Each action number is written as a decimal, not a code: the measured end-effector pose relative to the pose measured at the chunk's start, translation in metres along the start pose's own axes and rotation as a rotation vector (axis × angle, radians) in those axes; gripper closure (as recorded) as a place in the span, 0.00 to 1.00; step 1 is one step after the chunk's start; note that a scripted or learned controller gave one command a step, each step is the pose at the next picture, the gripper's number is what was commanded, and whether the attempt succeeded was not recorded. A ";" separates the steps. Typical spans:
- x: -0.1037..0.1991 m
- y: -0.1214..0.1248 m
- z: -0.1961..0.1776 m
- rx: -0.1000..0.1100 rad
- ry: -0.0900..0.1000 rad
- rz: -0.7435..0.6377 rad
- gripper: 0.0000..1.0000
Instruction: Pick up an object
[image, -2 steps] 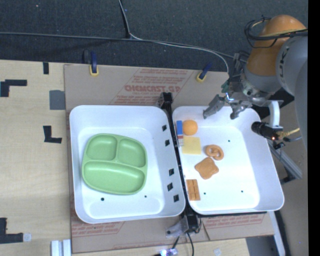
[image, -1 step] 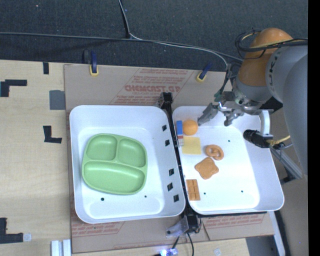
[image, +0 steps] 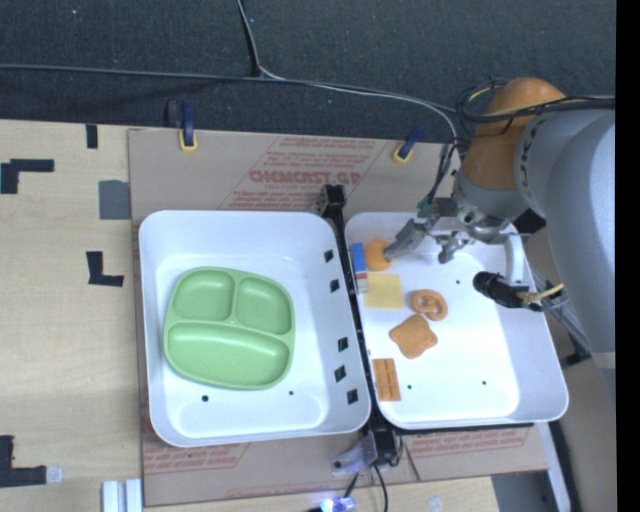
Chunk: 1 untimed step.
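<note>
A: While the arm (image: 560, 150) hangs over the right bin (image: 520, 400), where's the hand?

B: Hand (image: 428, 240) low at the bin's far-left corner, fingers spread w/ nothing btwn them, just beside the orange piece (image: 375, 254).

A: Other objs?

B: Yellow square (image: 383, 291), pretzel (image: 428, 303), tan chunk (image: 413, 336), wafer (image: 386, 379), all loose on the bin floor. Green tray (image: 229, 327) in left bin (image: 160, 240).

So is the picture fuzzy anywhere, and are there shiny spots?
Camera view: the whole picture is a bit soft; the arm at the right edge is blurriest, and small food pieces like the pretzel lack detail. The white bins look bright and washed out. The green plate has soft highlights and casts little shadow.
</note>
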<state>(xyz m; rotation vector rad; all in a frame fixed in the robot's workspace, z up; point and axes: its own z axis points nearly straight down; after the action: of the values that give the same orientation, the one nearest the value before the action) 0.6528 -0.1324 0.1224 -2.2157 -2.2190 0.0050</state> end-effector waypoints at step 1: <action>0.000 0.002 0.010 -0.001 0.001 -0.004 0.00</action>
<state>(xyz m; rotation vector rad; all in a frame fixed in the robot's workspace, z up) 0.6544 -0.1323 0.1128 -2.2110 -2.2237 0.0027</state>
